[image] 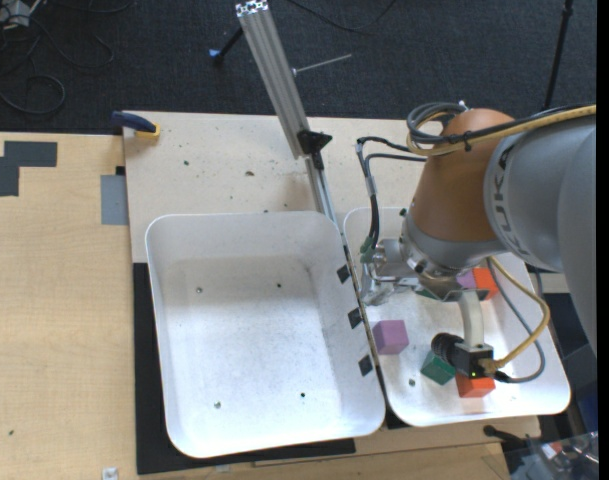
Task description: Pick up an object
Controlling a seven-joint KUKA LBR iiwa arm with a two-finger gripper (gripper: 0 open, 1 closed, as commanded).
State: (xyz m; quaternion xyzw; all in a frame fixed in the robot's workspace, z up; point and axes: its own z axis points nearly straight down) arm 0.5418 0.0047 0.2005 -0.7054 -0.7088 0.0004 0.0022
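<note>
the gripper (384,274) hangs low in the right bin (524,403), close to the wall beside the left bin (244,308). whether it is spread or closed cannot be told. the purple cube (390,336) lies near, at its 6 o'clock. a green block (437,371) and a red block (474,386) sit farther off at 4 o'clock.

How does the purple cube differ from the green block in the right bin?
Colour: the purple cube is pale lilac, the green block dark green. View: the purple cube shows whole; the green block is partly hidden by the arm. Neighbours: the purple cube stands alone; the green block lies beside a red block. Both rest in the right bin.
</note>
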